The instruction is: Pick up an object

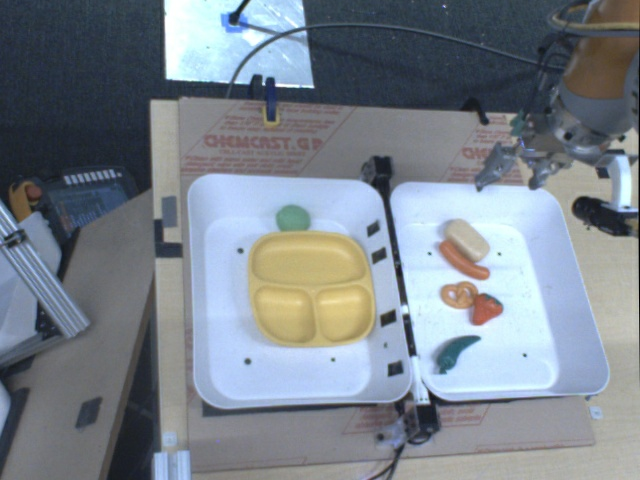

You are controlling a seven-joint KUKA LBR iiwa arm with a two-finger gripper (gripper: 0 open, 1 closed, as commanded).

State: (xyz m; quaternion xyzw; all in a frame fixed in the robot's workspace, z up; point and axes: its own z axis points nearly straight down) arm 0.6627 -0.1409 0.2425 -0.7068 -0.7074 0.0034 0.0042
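My gripper (516,171) hangs above the far edge of the right bin (570,298), its two fingers spread open with nothing between them. Below and to its left in that bin lie a beige bread roll (466,239), an orange sausage (465,260), a pretzel (459,294), a red strawberry (487,309) and a dark teal pepper (455,352). All of these lie apart from the gripper.
The left bin (215,268) holds a yellow divided tray (308,287) with a green round piece (293,217) just behind it. A black hinge strip (392,278) runs between the bins. Cables and a foil sheet (237,25) lie beyond the bench.
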